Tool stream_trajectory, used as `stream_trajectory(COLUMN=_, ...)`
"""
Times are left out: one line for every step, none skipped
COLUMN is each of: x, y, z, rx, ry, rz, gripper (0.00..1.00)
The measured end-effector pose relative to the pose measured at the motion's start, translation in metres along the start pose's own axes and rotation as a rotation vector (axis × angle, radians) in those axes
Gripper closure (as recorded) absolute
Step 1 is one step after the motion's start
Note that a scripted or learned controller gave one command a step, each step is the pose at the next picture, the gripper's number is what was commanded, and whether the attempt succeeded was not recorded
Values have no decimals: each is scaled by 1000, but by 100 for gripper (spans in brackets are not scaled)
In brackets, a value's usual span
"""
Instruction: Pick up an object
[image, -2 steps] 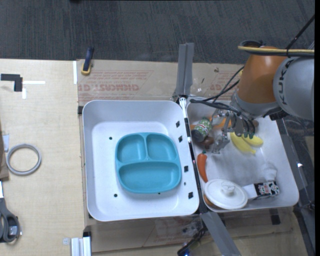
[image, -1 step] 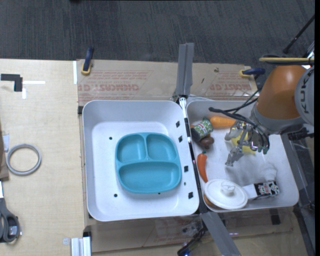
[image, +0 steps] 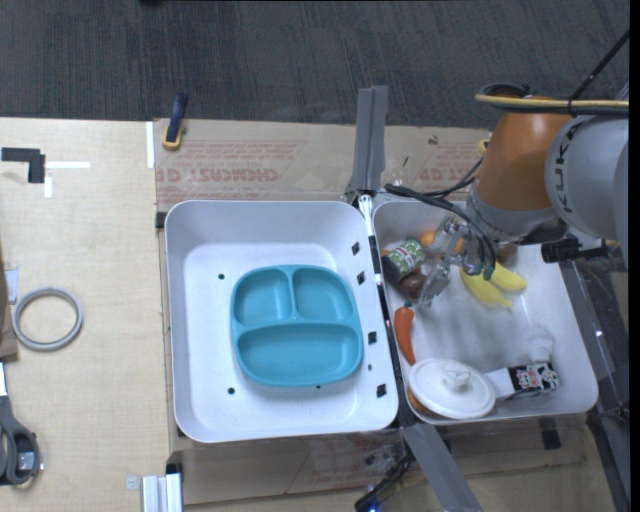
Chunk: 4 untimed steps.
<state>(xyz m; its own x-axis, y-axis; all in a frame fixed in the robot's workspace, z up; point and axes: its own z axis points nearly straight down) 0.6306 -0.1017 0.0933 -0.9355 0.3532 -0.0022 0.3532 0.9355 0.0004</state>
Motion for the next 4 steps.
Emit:
stream_trajectory(x=52, y=-55, z=1, rx=1, ry=0, rz=0, gripper=0)
stream_trajectory(x=-3, y=-17, z=0, rx=1, ry=3, rz=97, gripper=0)
stream_trajectory(x=28, y=-77, z=0, rx=1, ry=-1, rz=65, gripper=0)
stream_trajectory(x=-15, y=-16, z=2, rx=6, ry=14, rz=-10, gripper=0)
